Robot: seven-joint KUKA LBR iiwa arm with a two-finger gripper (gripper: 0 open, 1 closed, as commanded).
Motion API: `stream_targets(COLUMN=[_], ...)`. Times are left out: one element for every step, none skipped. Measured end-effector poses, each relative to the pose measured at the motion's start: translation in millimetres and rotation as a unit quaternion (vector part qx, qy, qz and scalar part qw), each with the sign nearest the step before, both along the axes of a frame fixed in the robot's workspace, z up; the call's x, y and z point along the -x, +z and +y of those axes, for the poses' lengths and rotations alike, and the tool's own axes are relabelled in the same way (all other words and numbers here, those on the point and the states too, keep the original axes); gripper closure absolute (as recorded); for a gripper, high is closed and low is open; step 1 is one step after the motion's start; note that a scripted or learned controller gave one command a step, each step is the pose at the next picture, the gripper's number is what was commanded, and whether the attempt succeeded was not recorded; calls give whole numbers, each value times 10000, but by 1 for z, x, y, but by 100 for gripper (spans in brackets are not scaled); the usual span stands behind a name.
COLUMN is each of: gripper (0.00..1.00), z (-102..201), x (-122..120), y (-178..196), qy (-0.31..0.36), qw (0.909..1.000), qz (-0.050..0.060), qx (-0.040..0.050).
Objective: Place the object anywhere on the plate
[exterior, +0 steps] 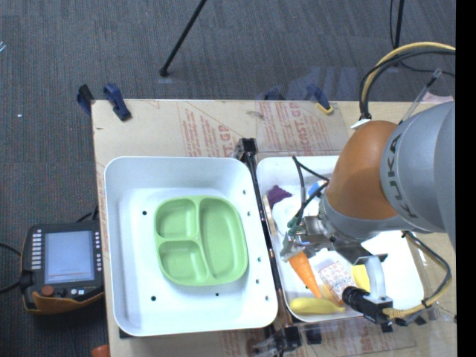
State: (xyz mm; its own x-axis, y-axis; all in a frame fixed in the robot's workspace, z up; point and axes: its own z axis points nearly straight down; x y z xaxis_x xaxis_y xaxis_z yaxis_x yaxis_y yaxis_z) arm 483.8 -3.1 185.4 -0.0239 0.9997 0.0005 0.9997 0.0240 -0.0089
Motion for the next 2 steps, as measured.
stream_targets(gripper=[100,0], z=[92,89], x=[-31,-31], y=[33,32], qy=[-325,-346], qw=[9995,9994], qz=[-24,-16], qx=[-6,9])
